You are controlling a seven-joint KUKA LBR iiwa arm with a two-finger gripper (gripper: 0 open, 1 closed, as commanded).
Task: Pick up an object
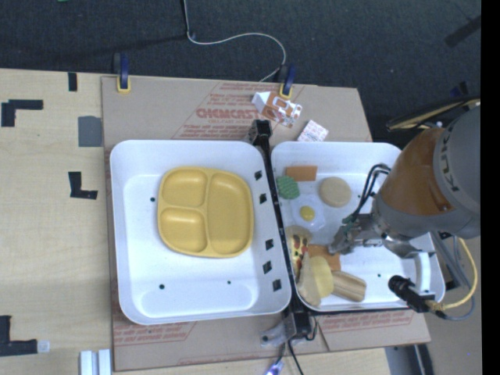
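because the small play-food pieces lay crowded in the right shallow white plastic bin (406, 156), the grey two-finger gripper (344, 241) hung low among them, its grip impossible to tell, a tan block-shaped piece (349, 286) just below it.

cardboard sheet (226, 104) | red print, reads approx "CHEMCAST" | rest illegible
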